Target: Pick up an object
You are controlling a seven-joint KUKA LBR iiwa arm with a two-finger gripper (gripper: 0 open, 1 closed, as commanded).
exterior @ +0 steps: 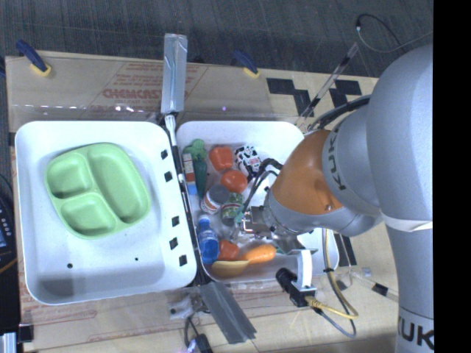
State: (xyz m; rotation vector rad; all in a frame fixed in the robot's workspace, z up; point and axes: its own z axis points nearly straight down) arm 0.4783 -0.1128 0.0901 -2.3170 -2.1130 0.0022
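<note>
The gripper (239, 223) is down among the toys in the right bin (283, 132), its grip state impossible to tell, with the orange carrot (259, 254) lying crosswise just below it.

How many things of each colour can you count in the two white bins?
Light green three-compartment plastic tray: 1
Orange-red round toys: 3
Orange carrot-shaped toy: 1
Blue plastic bottle: 1
Black-and-white spotted toy: 1
Total: 7; others are too cluttered to tell.
</note>
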